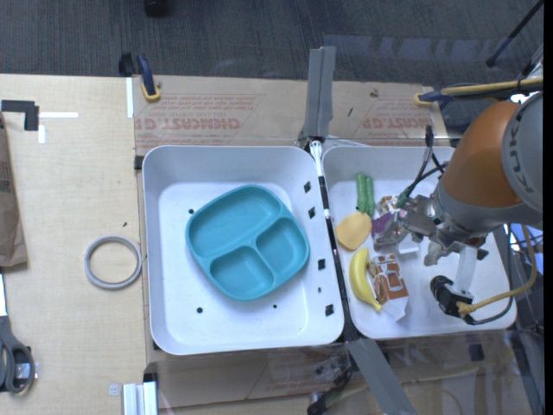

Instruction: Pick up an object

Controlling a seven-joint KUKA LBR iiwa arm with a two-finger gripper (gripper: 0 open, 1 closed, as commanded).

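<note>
- The tabletop (69, 197) is light wood on the left, with brown printed cardboard (216, 111) under and behind the bins.
- Two shallow white bins sit on it side by side, touching: the left bin (164, 258) and the right bin (415, 318).
- A pale ring (113, 261) lies flat on the wood, near the left bin's left wall.
- A brown paper bag (10, 206) lies at the left edge.
- Scissors (15, 366) lie at the lower left corner.

A light wooden worktop (69, 197) lay under cardboard sheeting (225, 111); dark carpeted floor (259, 15) ran along 12 o'clock.
</note>
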